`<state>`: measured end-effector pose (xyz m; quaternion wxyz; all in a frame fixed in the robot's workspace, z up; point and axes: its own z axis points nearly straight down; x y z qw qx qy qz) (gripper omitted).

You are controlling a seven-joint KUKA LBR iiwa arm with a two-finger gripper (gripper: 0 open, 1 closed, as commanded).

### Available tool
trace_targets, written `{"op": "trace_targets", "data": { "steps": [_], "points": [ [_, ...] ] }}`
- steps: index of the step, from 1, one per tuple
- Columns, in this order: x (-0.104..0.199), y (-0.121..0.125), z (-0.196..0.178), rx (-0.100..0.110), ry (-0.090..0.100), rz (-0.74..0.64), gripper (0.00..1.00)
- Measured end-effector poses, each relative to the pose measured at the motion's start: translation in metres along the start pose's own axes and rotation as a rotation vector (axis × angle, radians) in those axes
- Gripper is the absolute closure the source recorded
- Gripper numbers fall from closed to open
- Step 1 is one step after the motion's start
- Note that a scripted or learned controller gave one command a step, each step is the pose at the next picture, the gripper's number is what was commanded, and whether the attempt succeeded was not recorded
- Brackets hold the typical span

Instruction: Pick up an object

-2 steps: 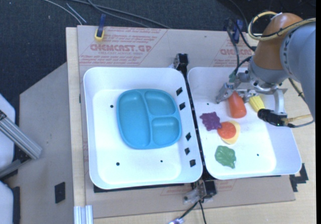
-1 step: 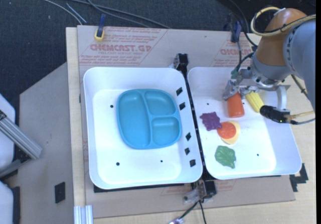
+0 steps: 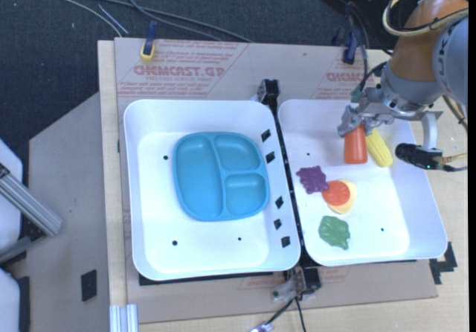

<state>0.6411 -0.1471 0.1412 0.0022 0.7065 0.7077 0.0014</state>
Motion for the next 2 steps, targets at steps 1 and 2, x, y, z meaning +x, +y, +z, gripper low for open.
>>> {"op": "trace_targets", "data": {
  "steps": [1,2],
  "points": [
    [0.0025,0.0035,-0.0654,-0.003,-0.001,0.000,1.00],
    [0.0026,0.0043,-0.0725,0.002,0.001,0.001,1.00]
  ]
}}
